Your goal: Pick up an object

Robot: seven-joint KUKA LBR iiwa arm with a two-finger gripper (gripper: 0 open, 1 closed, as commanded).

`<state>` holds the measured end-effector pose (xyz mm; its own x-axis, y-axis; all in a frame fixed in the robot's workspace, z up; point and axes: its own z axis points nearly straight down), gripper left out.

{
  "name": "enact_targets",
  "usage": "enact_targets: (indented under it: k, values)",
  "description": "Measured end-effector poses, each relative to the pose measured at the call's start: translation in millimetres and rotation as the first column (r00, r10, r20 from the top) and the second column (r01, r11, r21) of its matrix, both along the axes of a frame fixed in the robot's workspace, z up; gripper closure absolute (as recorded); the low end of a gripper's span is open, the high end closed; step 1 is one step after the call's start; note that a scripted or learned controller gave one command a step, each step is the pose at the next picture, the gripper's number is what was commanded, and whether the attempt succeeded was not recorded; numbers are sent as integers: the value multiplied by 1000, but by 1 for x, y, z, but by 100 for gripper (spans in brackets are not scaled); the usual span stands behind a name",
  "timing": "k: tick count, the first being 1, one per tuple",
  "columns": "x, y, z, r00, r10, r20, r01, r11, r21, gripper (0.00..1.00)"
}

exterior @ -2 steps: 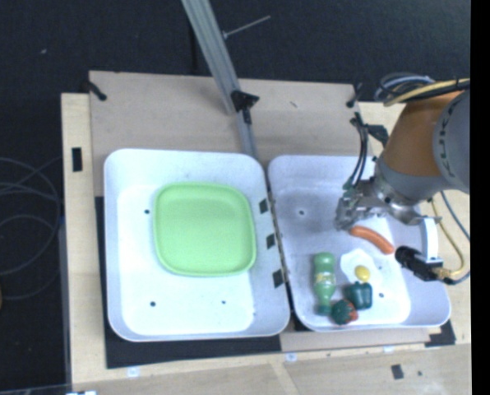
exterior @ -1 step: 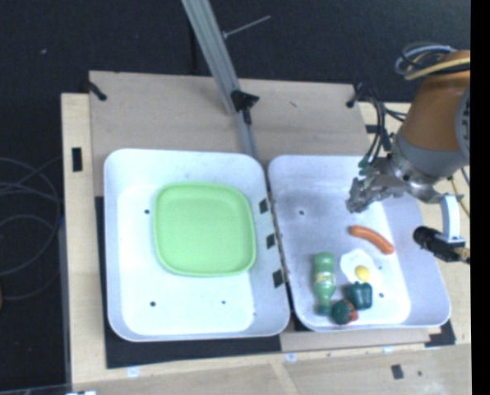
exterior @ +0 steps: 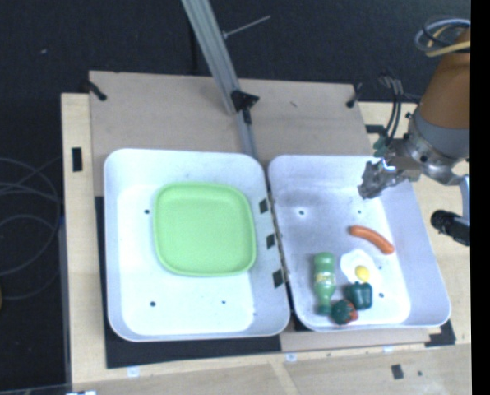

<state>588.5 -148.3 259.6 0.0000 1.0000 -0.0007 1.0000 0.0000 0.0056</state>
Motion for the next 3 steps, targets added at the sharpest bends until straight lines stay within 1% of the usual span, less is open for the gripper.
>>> enact_targets:
  k: [1,2,3]
  values:
    - [19,54,-13,1000,4,-6,-4,1000,1,100]
    - [29,110,-17,1000,3,-5,-3,1000,1,100]
    - [40,154,-22,1000,3,-6,-3,1000,1,100]
